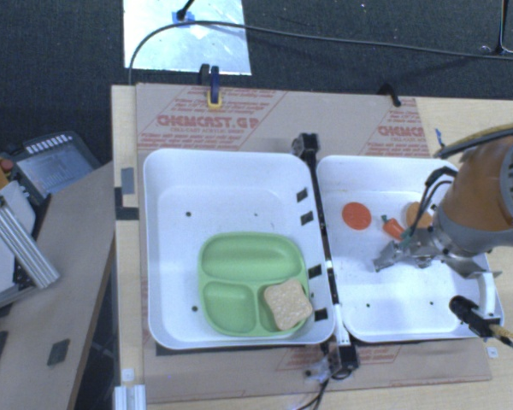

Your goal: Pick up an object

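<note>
Left bin (167,229), near: green divided tray (248,263), tan sponge (287,304) in its right compartment. Right bin (368,314): my gripper (392,257) low over the floor; fingers' state I cannot tell. Beyond: small orange piece (393,226), orange disc (356,216).

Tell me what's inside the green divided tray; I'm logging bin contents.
The green tray holds one tan sponge-like block, sitting in its lower right compartment. The other compartments show bare green. Whatever lies under the block is covered.
</note>
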Available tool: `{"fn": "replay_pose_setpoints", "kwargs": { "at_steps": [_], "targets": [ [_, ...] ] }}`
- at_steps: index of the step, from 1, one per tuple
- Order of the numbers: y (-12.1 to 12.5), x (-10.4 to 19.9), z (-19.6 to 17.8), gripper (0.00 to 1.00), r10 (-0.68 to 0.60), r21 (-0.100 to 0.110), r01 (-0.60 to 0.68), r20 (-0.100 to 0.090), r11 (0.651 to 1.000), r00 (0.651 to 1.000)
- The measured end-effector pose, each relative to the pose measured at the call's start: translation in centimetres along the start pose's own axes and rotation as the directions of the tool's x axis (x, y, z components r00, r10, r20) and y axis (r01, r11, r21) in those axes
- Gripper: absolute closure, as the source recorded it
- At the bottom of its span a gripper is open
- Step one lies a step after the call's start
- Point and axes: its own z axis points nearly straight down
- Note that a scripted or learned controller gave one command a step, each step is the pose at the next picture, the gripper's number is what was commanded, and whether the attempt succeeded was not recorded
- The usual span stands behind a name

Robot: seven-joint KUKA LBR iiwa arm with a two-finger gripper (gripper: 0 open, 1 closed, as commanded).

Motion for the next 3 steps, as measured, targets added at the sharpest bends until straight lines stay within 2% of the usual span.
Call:
{"fn": "replay_pose_setpoints", "kwargs": {
  "at_steps": [1,2,3],
  "targets": [
    [0.1,0.0,-1.3,1.0,0.0,-0.004,0.0,0.002,1.0,1.0],
    [0.5,-0.1,-5.6,1.0,-0.002,-0.006,0.002,0.002,1.0,1.0],
    [0.8,-0.3,-12.0,1.0,-0.003,-0.008,0.003,0.003,1.0,1.0]
  ]
}}
